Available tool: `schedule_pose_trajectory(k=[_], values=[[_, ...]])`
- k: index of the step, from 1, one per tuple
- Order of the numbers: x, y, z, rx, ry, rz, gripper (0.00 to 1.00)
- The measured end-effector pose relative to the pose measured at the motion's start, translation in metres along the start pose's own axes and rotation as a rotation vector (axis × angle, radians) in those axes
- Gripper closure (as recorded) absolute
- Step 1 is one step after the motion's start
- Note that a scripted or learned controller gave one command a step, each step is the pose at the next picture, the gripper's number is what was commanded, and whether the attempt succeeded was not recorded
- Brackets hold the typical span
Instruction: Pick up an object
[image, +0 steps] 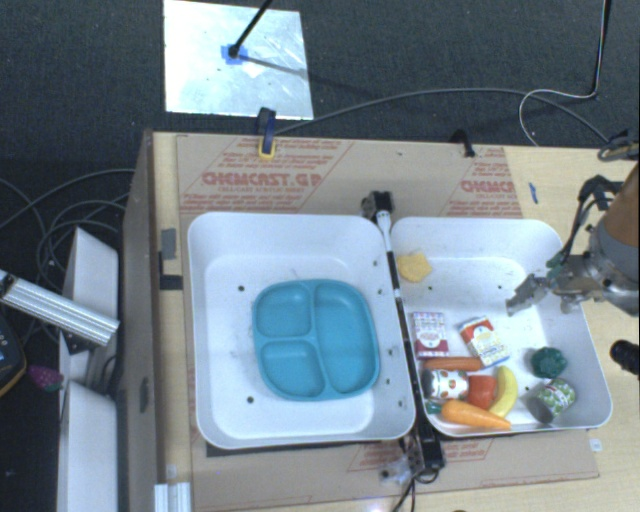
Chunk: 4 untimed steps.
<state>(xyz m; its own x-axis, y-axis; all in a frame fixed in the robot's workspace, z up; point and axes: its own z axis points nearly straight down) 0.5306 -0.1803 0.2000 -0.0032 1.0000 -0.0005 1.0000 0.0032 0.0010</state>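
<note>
— White bins, how many?
— Two. The left bin holds one blue divided tray.
— And the right bin?
— About ten small items. One orange carrot lies along its near edge, tip pointing right; one banana curves beside it.
— Gripper?
— Above the bin's right side; I cannot tell its state.

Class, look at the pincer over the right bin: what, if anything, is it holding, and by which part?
Nothing. The pincer hangs open above bare floor of the right bin, apart from the toys.
</note>
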Motion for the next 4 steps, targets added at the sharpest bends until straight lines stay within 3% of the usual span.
schedule_pose_trajectory(k=[1,2,3,4], values=[[0.064,-0.025,0.063,0.001,0.001,0.0,0.0],[0.063,-0.023,0.052,-0.003,0.0,-0.001,1.0],[0.063,-0.023,0.052,-0.003,0.0,-0.001,0.0],[0.005,0.062,0.062,-0.002,-0.001,-0.001,0.0]])
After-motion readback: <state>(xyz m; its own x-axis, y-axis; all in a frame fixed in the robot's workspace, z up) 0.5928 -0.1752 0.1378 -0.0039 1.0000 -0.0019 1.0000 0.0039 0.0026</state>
